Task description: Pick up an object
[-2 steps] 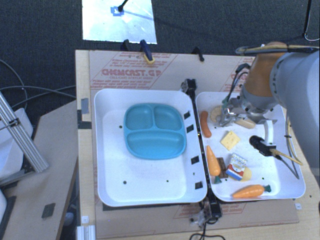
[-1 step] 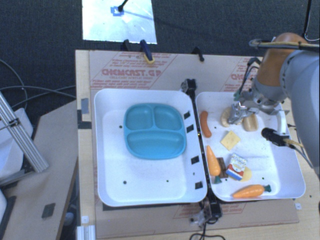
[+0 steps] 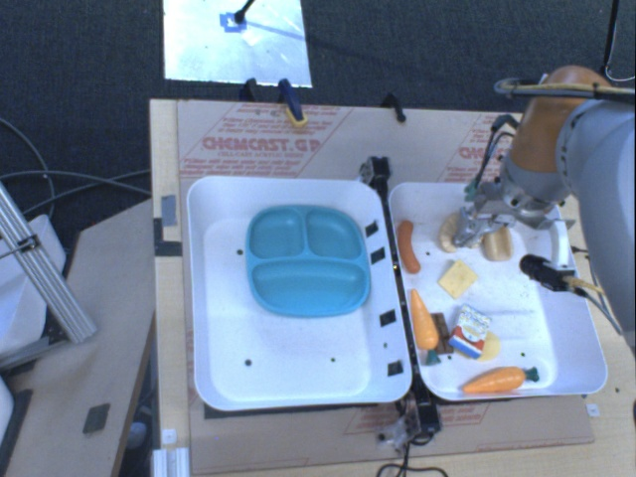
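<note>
My gripper (image 3: 476, 229) is down in the right bin (image 3: 566, 366), near its back edge, and stands open. It sits between two beige bread-like pieces, one on its left (image 3: 450, 233) and one on its right (image 3: 498, 244), and I see nothing held between the fingers. Just in front of it lies a yellow cheese wedge (image 3: 458, 278). A red sausage (image 3: 406, 245) lies along the bin's left wall. Nearer the front are an orange carrot (image 3: 425, 319), a small colourful box (image 3: 470, 329) and a second carrot (image 3: 494, 380).
The left bin (image 3: 229, 366) holds a blue divided plate (image 3: 306, 261). A black clip strip (image 3: 390, 266) joins the two bins. The grey arm (image 3: 596, 147) and a black cable (image 3: 556, 271) hang over the right bin's far right side.
</note>
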